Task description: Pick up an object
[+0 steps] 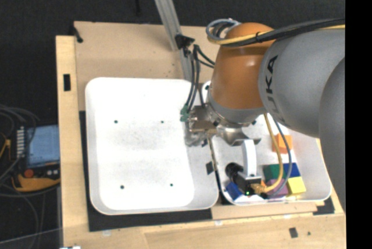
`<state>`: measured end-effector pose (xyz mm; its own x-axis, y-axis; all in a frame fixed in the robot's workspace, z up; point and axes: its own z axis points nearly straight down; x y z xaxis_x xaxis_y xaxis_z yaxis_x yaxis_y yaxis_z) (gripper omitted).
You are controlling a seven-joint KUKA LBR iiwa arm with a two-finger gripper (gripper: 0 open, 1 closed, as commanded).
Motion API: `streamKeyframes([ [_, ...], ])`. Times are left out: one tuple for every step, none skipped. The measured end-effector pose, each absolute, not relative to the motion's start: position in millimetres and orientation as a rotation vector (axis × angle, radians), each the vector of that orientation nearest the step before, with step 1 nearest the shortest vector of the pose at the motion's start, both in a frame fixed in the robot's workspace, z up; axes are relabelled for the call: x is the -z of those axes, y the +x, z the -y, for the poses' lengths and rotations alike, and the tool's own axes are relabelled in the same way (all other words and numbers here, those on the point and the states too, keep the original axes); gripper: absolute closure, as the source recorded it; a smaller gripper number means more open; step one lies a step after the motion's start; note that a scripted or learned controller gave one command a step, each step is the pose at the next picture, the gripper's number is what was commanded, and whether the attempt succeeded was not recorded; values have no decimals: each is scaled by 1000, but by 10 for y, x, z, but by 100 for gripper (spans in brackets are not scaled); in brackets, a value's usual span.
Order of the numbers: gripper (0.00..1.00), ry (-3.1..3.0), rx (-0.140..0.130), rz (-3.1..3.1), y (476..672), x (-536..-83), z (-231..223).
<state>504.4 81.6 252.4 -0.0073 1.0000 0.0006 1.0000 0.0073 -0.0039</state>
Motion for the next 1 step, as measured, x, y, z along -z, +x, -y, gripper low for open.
streamKeyframes([
  [0,-2218,0,2222,5050,-2535,-794],
])
